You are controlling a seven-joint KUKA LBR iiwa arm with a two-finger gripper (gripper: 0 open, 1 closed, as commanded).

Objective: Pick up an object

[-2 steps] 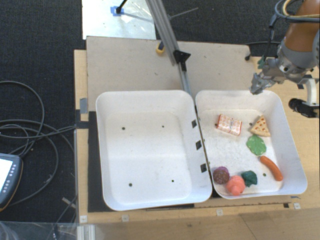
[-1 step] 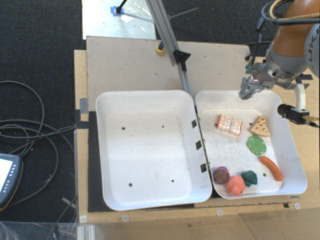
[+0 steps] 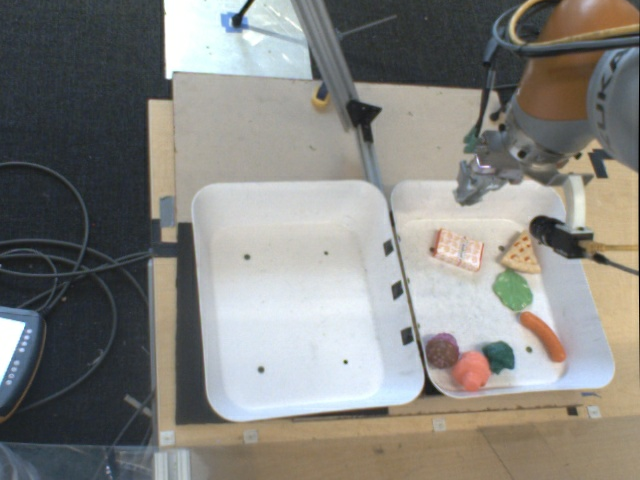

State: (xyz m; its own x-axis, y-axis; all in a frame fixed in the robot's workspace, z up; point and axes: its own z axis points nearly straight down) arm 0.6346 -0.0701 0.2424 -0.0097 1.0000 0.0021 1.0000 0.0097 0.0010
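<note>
We see a robotics lab or test cell. An industrial arm (image 3: 575, 58) hangs over a plain bench (image 3: 260, 128) bearing two white bins (image 3: 290, 193), the right one holding toy food (image 3: 458, 250). Loose cables (image 3: 70, 268) trail over dark carpet (image 3: 80, 68) past the bench's left edge, beside a control pendant (image 3: 15, 353). A metal pole (image 3: 335, 58) slants over the far edge.

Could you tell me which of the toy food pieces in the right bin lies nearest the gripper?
The pink-and-white waffle block, just below the gripper. The cheese wedge sits farther right, and the other pieces lie toward the bin's lower end.
</note>
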